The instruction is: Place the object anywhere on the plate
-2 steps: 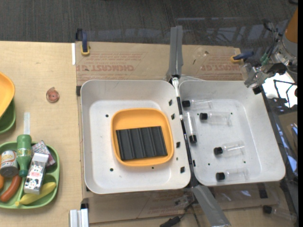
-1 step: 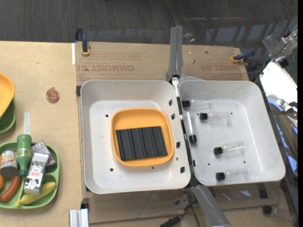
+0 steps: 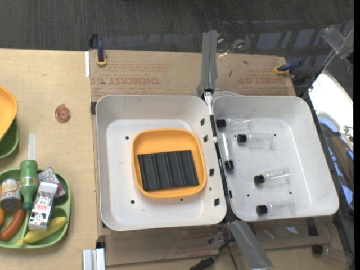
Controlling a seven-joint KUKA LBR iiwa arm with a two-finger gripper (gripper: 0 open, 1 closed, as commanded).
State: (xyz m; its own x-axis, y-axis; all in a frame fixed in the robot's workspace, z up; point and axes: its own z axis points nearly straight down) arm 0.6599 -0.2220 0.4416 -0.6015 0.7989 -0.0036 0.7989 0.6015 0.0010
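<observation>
The dark ribbed slab (image 3: 169, 170) lies flat in the middle of the orange plate (image 3: 169, 138), which sits in the left bin (image 3: 112, 207), so the placing looks done if that slab is the object. If the object is instead one of the clear, black-capped vials (image 3: 270, 178) lying on their sides in the right bin (image 3: 315, 151), several things could go wrong. A round, smooth vial may slip from a pinch or roll away when nudged. The slab also covers most of the plate's floor, so a vial dropped onto its ribs might roll off toward the rim or out into the bin. A low approach could also knock the slab askew. The arm's pose and the state of its grip cannot be told from this view
</observation>
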